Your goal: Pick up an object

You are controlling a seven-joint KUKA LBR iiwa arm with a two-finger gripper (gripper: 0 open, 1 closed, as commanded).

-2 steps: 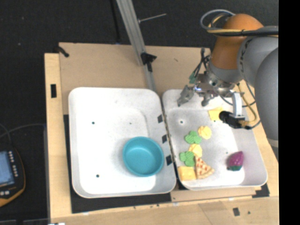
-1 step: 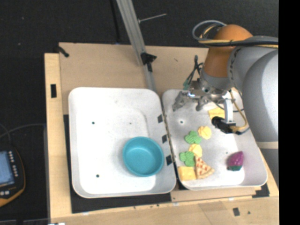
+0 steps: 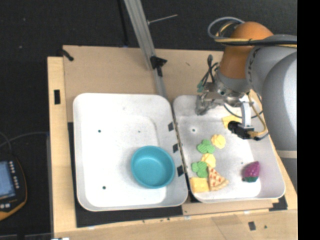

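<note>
Worktop (image 3: 115, 74): tan board carrying two shallow white bins side by side, touching along their inner edges.

Left bin (image 3: 107, 114): one blue bowl (image 3: 152, 166), upright, sitting toward the bin's near right corner, close to the wall shared with the other bin.

Right bin (image 3: 272, 171): a loose scatter of small toy-food pieces, all lying on the bin floor.
- Green leafy piece (image 3: 205, 146) near the middle, with a pale yellow piece (image 3: 218, 142) just beside it on the right.
- Another small yellow piece (image 3: 209, 159) just nearer than those.
- Second green piece (image 3: 199, 169) by the bin's left wall, touching or nearly touching the yellow block (image 3: 199, 185) at the near left corner.
- Pizza slice (image 3: 216, 179), orange with red spots, just beside the yellow block on its right.
- Purple piece (image 3: 251, 171) with a green base, set apart toward the near right corner.
- A yellow piece (image 3: 230, 121) at the far right, partly hidden by the arm's wrist hardware.

Arm (image 3: 275, 84): grey, orange band at top, enters from the right edge and reaches over the far end of the right bin. Gripper (image 3: 202, 105) is low over the bin's far left corner, well apart from the cluster of pieces. Whether the fingers are open or closed cannot be told at this angle; nothing visible between them. A black fitting with cables hangs off the wrist over the bin's far right side.

A grey metal pole (image 3: 142, 34) slants across the far edge of the worktop, ending at a black clamp (image 3: 158, 62).
</note>
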